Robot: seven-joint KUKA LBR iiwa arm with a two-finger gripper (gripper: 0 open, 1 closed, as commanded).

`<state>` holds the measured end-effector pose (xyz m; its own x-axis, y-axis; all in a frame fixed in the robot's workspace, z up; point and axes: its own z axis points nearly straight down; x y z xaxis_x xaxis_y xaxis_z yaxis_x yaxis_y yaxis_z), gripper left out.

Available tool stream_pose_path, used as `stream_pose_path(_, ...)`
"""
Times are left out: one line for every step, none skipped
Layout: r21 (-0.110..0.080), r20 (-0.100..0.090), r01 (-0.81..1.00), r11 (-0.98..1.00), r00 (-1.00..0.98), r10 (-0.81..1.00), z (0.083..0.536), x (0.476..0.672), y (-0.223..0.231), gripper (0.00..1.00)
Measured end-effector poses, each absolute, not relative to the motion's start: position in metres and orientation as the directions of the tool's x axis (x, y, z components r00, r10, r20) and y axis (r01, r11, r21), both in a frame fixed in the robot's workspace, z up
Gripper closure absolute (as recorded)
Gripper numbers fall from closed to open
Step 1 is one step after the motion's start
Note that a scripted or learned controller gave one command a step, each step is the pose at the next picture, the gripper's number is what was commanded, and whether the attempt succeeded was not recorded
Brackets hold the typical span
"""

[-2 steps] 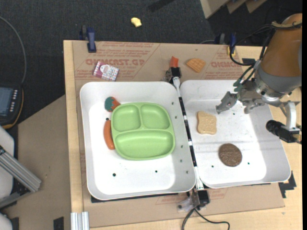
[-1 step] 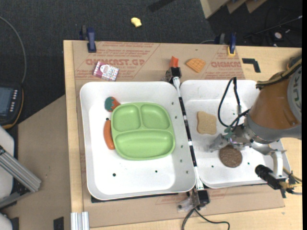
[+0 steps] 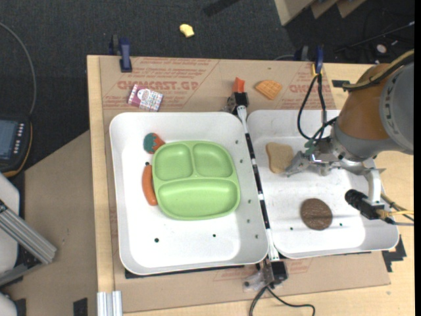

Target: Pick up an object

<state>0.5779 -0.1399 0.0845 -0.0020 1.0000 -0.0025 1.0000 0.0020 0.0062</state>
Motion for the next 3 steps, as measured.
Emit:
stream_pose_path(-0.006,0.003,1.000,-0.002,0.002,1.000,0.084,0.494,-0.121,0.00)
stream_pose_path(0.002,-0.001,1.000,0.002,-0.002,1.000,0.084,0.514,-0.097,0.00)
stream_pose_path(0.005,-0.002,1.000,0.002,-0.002,1.000,0.085,0.575,-0.116,0.00)
